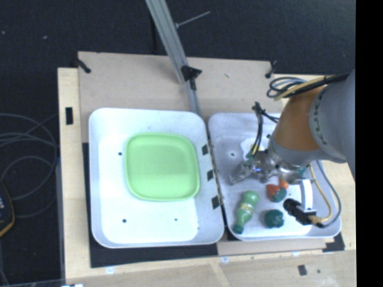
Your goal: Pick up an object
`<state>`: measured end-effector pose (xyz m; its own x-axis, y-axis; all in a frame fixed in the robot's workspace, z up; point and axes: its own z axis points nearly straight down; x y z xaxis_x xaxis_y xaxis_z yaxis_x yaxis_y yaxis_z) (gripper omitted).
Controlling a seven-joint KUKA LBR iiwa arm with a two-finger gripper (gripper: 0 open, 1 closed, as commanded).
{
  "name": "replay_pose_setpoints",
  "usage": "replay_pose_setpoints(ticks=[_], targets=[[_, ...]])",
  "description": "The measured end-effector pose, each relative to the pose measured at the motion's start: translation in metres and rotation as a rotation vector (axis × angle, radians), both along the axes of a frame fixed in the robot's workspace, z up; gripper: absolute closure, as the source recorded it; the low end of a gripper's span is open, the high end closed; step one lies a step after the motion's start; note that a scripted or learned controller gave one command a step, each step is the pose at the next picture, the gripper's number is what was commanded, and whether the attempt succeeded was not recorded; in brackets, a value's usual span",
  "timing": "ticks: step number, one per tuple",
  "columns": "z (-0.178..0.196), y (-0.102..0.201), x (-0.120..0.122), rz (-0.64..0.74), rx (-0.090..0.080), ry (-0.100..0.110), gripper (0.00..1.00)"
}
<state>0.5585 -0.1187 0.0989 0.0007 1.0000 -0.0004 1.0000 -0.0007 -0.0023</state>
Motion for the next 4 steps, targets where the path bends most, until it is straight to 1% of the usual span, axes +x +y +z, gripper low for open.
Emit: replay_pose_setpoints(ticks=[1,2,3,4], targets=[[0.013,0.0,0.001,-0.001,0.001,-0.005,1.0],[0.064,-0.007,0.011,0.0,0.0,-0.007,1.0],[0.126,-0.005,0.008,0.001,0.0,-0.008,1.0],[0.142,-0.006,0.008,0.001,0.0,-0.005,1.0]])
